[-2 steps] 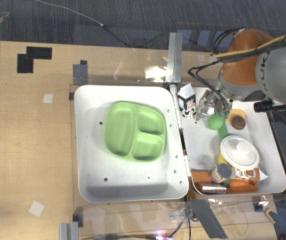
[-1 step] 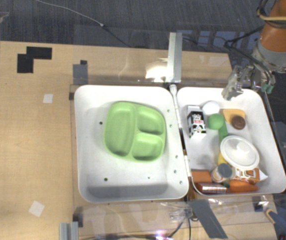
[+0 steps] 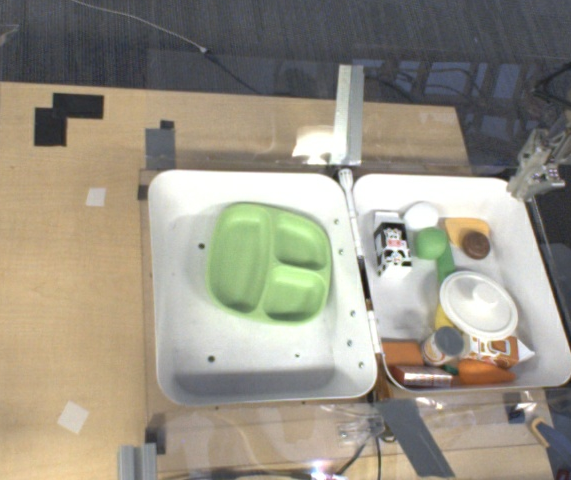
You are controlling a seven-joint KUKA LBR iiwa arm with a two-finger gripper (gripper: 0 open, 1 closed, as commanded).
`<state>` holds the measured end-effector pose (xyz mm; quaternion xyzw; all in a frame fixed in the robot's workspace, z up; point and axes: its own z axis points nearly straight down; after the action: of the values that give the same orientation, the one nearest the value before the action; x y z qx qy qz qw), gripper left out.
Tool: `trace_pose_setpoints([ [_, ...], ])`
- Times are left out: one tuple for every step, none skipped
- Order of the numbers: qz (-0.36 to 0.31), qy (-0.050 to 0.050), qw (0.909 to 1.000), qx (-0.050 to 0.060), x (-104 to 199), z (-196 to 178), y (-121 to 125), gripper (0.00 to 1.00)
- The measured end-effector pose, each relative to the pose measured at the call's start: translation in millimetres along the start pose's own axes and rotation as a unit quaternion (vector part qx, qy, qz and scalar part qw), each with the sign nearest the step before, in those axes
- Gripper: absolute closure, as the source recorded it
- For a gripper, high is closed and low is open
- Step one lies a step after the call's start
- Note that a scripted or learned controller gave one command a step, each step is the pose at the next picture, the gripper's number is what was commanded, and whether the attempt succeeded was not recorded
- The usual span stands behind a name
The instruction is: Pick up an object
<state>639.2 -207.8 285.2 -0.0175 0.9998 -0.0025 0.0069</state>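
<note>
A green divided plastic plate (image 3: 268, 261) is lying in the left white bin (image 3: 180, 368). A round white bowl (image 3: 478, 303) is sitting among small items in the right white bin (image 3: 555, 343). The two-finger gripper (image 3: 537, 171) is hanging above its far right corner.

Even, fairly bright overhead light; glare on the bench (image 3: 315, 146), soft shadows, slightly soft focus.

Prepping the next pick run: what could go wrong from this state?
1. The right bin is crowded: the white bowl touches neighbours, so a grasp may jostle several items.
2. The pincer sits near the bin's far corner and could clip the rim on descent.
3. The green plate looks wide and flat, probably hard to pinch.
</note>
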Motion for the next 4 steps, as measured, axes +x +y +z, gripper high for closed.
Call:
trace_pose_setpoints([
  [-0.003,-0.006,1.0000,0.001,-3.4,-13.2,3.1,1.00],
  [-0.273,0.001,0.9621,-0.003,-31.1,37.3,3.1,1.00],
  [-0.420,-0.001,0.9074,-0.002,-32.0,0.4,2.2,1.00],
  [-0.599,0.000,0.8006,-0.004,-12.7,1.1,2.7,1.00],
])
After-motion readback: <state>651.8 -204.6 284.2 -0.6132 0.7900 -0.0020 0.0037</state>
